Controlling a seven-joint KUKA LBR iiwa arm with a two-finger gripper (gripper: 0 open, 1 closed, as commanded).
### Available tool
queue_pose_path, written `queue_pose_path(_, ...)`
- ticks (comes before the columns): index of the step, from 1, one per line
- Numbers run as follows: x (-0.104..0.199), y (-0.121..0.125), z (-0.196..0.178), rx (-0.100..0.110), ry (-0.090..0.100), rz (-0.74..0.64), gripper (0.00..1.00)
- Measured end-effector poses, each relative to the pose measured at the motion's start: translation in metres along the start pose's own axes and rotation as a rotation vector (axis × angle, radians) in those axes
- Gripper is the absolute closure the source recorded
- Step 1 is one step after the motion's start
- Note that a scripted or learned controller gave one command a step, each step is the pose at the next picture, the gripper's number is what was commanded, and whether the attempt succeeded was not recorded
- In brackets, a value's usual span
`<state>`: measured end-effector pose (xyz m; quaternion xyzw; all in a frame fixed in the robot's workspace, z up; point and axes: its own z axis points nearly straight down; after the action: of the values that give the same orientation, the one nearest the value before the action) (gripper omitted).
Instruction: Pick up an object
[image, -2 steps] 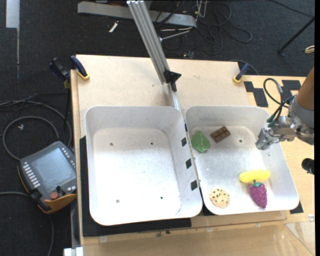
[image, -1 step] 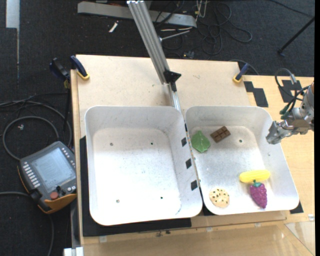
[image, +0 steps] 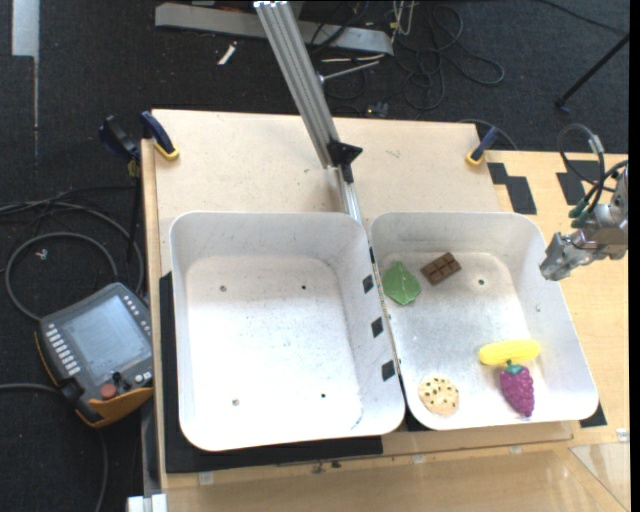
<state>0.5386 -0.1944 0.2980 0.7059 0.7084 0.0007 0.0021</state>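
the desk (image: 260, 160) carries 2 shallow white bins side by side. the right bin (image: 560, 310) holds 5 objects: a green leaf (image: 403, 284) and a brown chocolate piece (image: 440, 268) near its far left corner, a yellow banana (image: 509, 351) touching a purple grape bunch (image: 518, 388) near its front right, and a speckled cookie (image: 438, 395) at its front left. the left bin (image: 190, 300) sits beside it, their inner walls touching.

the hand (image: 562, 256) hovers just outside the right bin's far right rim, above the desk and well apart from every object. its state cannot be told from this view.

judged status: approach stage; no object is grasped.

recommended procedure:
1. select an isolated target. the cookie or the chocolate piece stands clear of its neighbours; the banana and grape bunch touch, so a grasp there risks disturbing both.
2. centre the hand directly over the target before descent.
3. keep clear of the bin wall during descent.
4. close only once the target sits squarely in the grasp.
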Motion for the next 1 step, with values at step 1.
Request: queue_pose_path(1,0.0558,-0.0059,0.0,0.003,0.003,-0.004,1.0)
